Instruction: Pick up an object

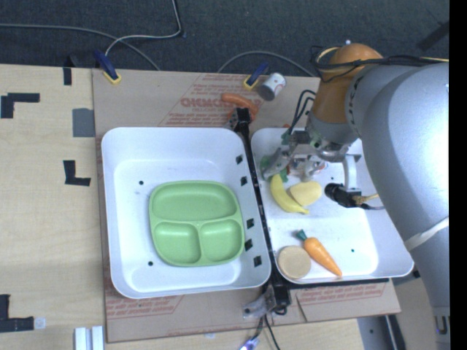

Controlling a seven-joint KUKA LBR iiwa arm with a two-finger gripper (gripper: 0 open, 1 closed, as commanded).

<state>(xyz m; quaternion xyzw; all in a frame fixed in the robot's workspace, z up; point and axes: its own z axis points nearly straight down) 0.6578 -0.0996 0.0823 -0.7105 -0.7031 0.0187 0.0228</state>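
2 white bins side by side on the bench.

Left bin: 1 green plate, divided into 3 compartments, lying flat near the bin's middle, nearer its right wall than its left. Nothing on the plate.

Right bin: 4 loose items.
- Banana, yellow, curved, along the bin's left wall, about halfway down it.
- Pale yellow wedge, touching the banana on its right side; cannot tell what food it is.
- Carrot, orange with a green top, lying at a slant toward the near edge, top pointing to the bin's middle.
- Round tan disc, flat, in the near left corner, touching or just beside the carrot.

Arm reaches in from the right and covers the bin's far right part. Gripper is low in the far left part of the right bin, just beyond the banana's far end. Cannot tell how wide the gripper stands, and nothing can be seen held in it. All 4 items lie on the bin floor.
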